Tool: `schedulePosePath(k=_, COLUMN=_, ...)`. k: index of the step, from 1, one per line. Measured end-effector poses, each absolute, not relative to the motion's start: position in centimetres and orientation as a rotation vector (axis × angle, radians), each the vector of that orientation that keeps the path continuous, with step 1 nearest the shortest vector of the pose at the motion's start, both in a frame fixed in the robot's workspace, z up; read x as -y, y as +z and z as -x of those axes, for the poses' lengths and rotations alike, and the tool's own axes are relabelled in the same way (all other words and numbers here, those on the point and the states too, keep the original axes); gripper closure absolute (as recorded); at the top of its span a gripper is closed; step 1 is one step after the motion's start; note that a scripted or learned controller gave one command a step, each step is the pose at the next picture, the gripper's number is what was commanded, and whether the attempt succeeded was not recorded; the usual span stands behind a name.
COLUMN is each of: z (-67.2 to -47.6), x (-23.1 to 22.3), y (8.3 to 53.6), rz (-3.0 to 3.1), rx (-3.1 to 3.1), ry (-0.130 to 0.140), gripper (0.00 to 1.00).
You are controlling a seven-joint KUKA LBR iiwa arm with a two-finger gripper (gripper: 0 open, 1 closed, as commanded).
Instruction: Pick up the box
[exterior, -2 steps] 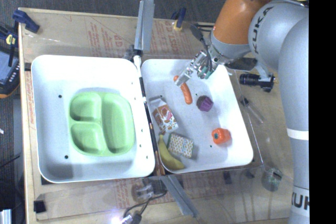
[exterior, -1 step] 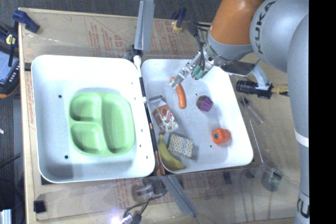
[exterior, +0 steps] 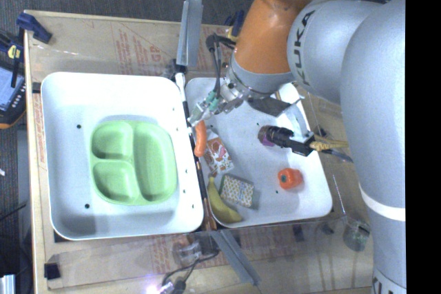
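A small box (exterior: pixel 238 191) with a speckled pattern lies flat near the front left of the right bin (exterior: pixel 313 203). Just behind it lies a red and white packet (exterior: pixel 219 155). My gripper (exterior: pixel 209 105) hangs over the back left corner of that bin, close to the wall between the two bins. It is well behind the box and just above the top end of an orange carrot (exterior: pixel 200 138). Nothing shows in its grasp.
A yellow banana (exterior: pixel 222 206) lies left of the box by the bin's front wall. An orange ball-like fruit (exterior: pixel 290 178) and a dark purple item (exterior: pixel 274 136) sit further right. The left bin (exterior: pixel 62 100) holds a green divided plate (exterior: pixel 134 162).
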State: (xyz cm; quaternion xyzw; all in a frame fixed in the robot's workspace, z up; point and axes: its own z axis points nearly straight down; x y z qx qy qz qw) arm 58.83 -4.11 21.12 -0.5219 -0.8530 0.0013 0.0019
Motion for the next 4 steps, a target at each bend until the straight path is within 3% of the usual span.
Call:
schedulePosePath(k=1, z=-58.6, x=6.0, y=19.7, rz=2.299, rx=2.135, ry=0.004, gripper=1.00)
schedulePosePath(k=2, z=-54.5, x=9.4, y=11.3, rz=2.344, rx=2.114, ry=-0.027, gripper=1.00)
schedulePosePath(k=3, z=-55.3, x=18.0, y=18.1, rz=1.802, rx=2.574, ry=0.001, gripper=1.00)
schedulePosePath(k=4, z=-50.6, x=14.3, y=12.2, rz=1.813, rx=2.575, ry=-0.004, gripper=1.00)
